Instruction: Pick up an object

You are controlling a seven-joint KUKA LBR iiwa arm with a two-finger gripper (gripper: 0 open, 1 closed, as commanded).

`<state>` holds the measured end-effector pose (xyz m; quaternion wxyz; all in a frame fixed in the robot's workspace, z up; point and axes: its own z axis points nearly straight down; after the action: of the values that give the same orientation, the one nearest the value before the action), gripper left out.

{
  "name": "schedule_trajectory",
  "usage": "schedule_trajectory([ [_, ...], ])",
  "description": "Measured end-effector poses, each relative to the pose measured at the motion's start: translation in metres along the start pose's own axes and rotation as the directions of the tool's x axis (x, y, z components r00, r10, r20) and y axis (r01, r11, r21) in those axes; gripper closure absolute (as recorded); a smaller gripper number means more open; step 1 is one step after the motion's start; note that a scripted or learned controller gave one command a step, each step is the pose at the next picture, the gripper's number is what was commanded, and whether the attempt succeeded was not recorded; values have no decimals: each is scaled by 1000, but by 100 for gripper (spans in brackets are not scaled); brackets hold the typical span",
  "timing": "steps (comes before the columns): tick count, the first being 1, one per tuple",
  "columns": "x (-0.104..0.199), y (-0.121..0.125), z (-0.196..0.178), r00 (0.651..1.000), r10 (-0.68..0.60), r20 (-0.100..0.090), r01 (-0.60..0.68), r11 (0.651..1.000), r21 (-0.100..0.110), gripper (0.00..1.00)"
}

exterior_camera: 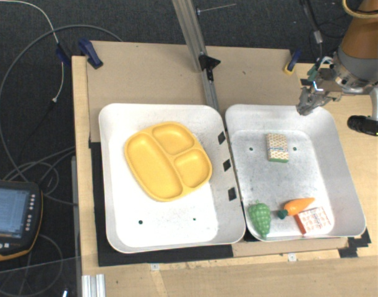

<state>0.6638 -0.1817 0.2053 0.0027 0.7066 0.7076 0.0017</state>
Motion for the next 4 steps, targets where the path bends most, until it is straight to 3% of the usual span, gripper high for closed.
schedule_trajectory([
  [4, 222, -48, -25, 1000, -6, -5, 6, 1000, 7, 100],
])
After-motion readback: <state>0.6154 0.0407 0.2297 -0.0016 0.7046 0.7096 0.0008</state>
